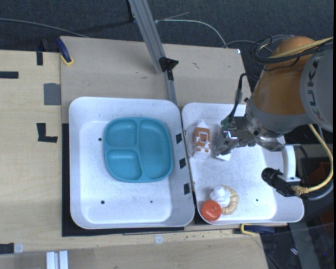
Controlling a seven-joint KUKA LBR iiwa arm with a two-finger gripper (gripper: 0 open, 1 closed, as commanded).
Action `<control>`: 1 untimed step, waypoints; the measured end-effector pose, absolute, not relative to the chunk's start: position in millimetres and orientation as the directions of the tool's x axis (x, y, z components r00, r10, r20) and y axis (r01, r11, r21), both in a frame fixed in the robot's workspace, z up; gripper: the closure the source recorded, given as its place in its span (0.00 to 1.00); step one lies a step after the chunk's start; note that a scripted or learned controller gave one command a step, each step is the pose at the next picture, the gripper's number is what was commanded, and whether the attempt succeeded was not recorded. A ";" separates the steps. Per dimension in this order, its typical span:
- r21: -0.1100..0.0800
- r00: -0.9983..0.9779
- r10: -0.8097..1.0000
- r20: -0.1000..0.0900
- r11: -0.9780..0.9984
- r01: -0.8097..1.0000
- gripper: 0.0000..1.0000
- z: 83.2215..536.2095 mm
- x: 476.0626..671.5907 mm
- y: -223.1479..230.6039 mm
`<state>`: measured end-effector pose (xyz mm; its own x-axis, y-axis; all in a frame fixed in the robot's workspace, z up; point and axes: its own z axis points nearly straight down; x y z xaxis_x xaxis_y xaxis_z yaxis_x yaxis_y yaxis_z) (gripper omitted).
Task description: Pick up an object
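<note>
Taking the right bin (280, 206) as the landmark, its near left corner holds a small orange-red ball (211, 210) touching a white and tan ring-shaped toy (226, 198) just behind it. Farther back, toward the middle of that bin's left side, a small packet with orange and white markings (201, 140) lies flat near the wall shared with the left bin (84, 167). Just to the right of the packet the claw (224, 145) is down low over the bin floor, at a small white object (224, 155) that shows beneath its tips; whether the claw is apart, together or clamped on that object cannot be told from this slant. Behind and to the right of it, the grey arm with its orange band (283, 77) looms over the right bin's far right corner. Left of the landmark bin, the other bin carries a blue divided plate (138, 149) set toward its far half. Beyond both bins the tan worktop (106, 66) stretches back, crossed by a grey metal bar (148, 27).
</note>
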<state>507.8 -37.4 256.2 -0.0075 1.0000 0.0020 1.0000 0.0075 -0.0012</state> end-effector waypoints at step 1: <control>-0.002 -0.008 1.000 0.002 0.008 1.000 1.00 258.1 508.5 19.1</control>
<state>508.5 19.1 258.1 -0.0081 1.0000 0.0019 1.0000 0.0081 -0.0021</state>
